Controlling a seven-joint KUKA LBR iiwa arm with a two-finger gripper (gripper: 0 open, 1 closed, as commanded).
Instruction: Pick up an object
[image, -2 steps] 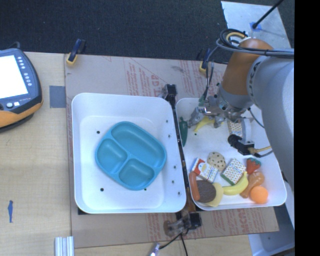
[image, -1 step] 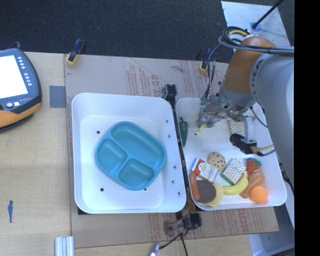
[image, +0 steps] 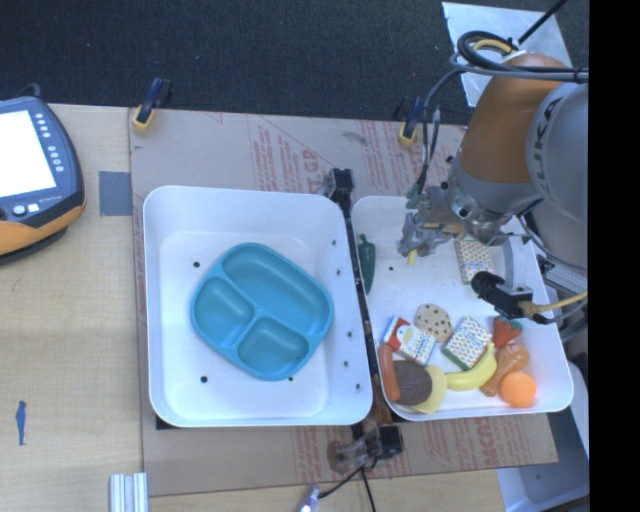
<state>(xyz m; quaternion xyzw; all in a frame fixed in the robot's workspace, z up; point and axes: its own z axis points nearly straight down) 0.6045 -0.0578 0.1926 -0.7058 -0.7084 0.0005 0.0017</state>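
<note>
Far left of the frame, a teach pendant (image: 30, 170) sits on the bench with its screen lit, parked well away from the work, presumably so the operator can reach it without crossing the arm. Moving right, the left bin (image: 160, 300) carries a blue divided plate (image: 262, 311) lying flat near its middle, set at a slant; it looks like the drop spot, kept apart from the clutter.

On to the right bin (image: 555, 400), and here is the pile to pick from, crowded into the lower half. A dark green pepper-like piece (image: 367, 262) lies against the left wall. Lower down sit a spotted cookie (image: 432, 319), a small printed carton (image: 412, 341), a green-and-white packet (image: 466, 342), a brown round piece (image: 409, 380) touching a yellow banana (image: 470, 377), and an orange ball (image: 518, 389) in the lower right corner.

Above them, the gripper (image: 418, 238) hangs over the bare upper part of that bin, nothing between its fingers; whether they are spread or closed I cannot tell from this angle. The grey arm (image: 520, 130) with its orange band reaches in from the upper right. My read: no pick made yet, and the toys sit below its position in the frame.
</note>
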